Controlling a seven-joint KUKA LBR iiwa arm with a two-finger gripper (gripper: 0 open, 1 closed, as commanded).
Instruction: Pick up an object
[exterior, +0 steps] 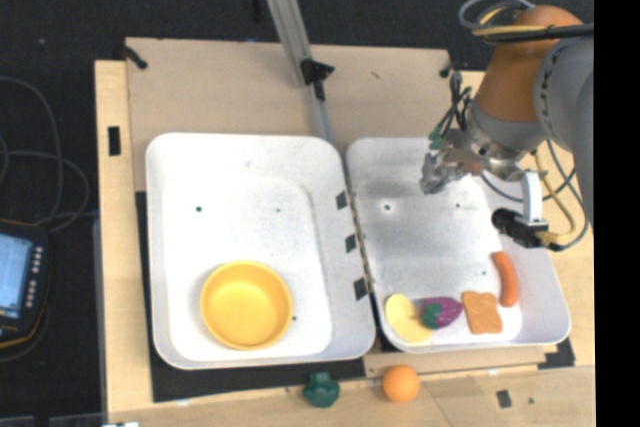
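The likeliest things to pick lie along the near edge of the right bin [400, 175]: a sausage [507, 278], an orange block [483, 312], a purple piece [442, 310] with a green bit [432, 315] on it, and a yellow disc [403, 317]. They form a loose row, the disc touching the purple piece, the block just beside it, the sausage a little apart at 2 o'clock from the block.

The sausage's long axis runs roughly 12 to 6 o'clock, tilted slightly.

The pincer [436, 173] hangs over the far part of the same bin, with bare bin floor below it. From it the row lies toward 6 o'clock, the sausage nearer 5 o'clock, and all of them are well apart from it. Nothing sits between its tips; whether they are apart or together I cannot tell at this size.

My guess is that the next move calls for a traverse toward 5 or 6 o'clock, then a descent.

Further out, a yellow bowl [246, 303] rests in the left bin [240, 175] at its near side. On the desk [200, 85], in front of the bins, lie an orange ball [400, 383] and a green object [321, 389].
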